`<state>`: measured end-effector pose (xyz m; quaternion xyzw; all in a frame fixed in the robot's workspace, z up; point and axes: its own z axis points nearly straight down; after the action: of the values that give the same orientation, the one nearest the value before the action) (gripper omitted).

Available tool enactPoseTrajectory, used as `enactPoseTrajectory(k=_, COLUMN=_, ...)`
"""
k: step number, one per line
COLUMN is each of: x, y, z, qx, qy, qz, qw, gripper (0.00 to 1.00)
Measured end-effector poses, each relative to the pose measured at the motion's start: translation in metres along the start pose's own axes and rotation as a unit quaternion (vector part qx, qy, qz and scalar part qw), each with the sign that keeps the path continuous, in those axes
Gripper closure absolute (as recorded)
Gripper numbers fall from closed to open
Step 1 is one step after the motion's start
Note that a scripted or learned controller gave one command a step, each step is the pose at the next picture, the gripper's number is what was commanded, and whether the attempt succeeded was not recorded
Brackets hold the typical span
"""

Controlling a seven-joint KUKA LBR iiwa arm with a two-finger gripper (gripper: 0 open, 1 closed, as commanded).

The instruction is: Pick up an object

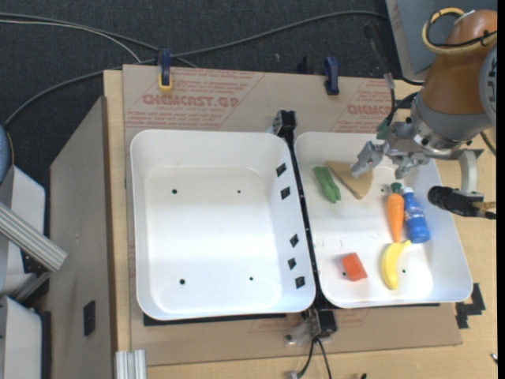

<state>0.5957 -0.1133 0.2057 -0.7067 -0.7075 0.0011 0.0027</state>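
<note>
Camera view:
- Task status: no object lifted yet. All candidate objects lying loose on the floor of the right bin (454, 287).
- Gripper (392, 161) poised over the upper part of the right bin, above and just right of the tan wedge (353, 181). Nothing visible between the jaws; jaw spread impossible to tell from this slant.
- Candidate objects: green pepper (327, 184) touching or just beside the tan wedge, near the divider; carrot (394, 215) and blue bottle (414, 217) side by side, touching, mid-bin; banana (392, 264) just below them; orange block (354, 267) standing apart, lower centre.
- Remaining: descent, closure on one object, lift clear of the bin.
- Edges: divider wall between the bins, with black clips (286, 215), close to the green pepper; far rim of the right bin close behind the tan wedge. Banana near the front rim.
- Open room: bare floor around the orange block on all sides; likely the easiest approach. Carrot and blue bottle crowded, little finger room between.
- Left bin (150, 235) beside it on the counter (237, 93), well apart from the gripper.
</note>
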Motion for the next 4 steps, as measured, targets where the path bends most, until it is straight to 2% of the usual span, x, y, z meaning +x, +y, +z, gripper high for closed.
enactPoseTrajectory(k=1, x=-0.027, y=0.063, z=0.119, qx=-0.001, qy=0.000, qz=0.001, qw=1.0000, gripper=0.00)
enactPoseTrajectory(k=2, x=-0.073, y=0.005, z=0.033, qx=-0.002, qy=-0.002, qz=0.003, qw=1.0000, gripper=0.00)
enactPoseTrajectory(k=3, x=-0.090, y=0.022, z=0.106, qx=-0.006, qy=-0.002, qz=0.000, qw=1.0000, gripper=0.00)
enactPoseTrajectory(k=4, x=-0.017, y=-0.006, z=0.124, qx=0.002, qy=0.002, qz=-0.002, qw=1.0000, gripper=0.00)
